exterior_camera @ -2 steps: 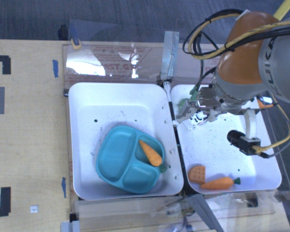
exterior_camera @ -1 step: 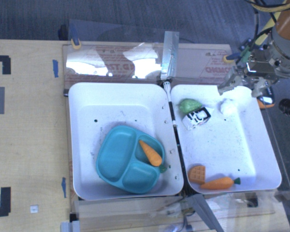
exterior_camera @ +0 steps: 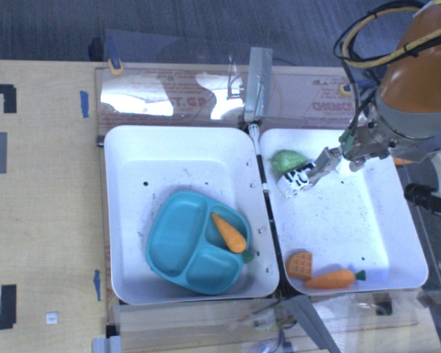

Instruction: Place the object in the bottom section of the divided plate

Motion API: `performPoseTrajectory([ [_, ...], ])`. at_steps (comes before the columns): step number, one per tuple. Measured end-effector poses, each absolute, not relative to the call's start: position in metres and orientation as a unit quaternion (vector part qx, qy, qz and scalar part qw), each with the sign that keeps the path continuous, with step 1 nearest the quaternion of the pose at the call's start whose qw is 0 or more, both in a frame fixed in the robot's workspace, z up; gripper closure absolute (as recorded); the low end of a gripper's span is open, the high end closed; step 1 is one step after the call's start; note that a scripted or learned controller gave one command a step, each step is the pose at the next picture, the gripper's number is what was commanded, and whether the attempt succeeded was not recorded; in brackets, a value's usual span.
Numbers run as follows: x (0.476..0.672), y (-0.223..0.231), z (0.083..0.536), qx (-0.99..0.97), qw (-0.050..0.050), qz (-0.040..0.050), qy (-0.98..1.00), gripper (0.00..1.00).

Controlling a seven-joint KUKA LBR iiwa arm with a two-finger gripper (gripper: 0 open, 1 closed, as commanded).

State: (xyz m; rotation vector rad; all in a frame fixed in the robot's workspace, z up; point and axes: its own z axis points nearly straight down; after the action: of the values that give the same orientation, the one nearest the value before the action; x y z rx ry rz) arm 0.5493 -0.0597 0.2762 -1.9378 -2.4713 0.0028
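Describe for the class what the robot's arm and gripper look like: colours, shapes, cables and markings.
The arm is bulky and rounded, grey with a broad orange band above the wrist. Black cables with a yellow strand loop over its top. Below the wrist sits a cluster of grey metal parts. The gripper is a slim grey piece that ends in a white tip with black markings.

Right bin: middle floor open; green item at far-left corner, waffle and carrot lined near wall.
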Motion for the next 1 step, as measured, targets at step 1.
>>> performPoseTrajectory([
  [1, 0.5282, -0.1504, 0.3967, -0.689, -0.005, -0.0019, -0.724, 0.0],
])
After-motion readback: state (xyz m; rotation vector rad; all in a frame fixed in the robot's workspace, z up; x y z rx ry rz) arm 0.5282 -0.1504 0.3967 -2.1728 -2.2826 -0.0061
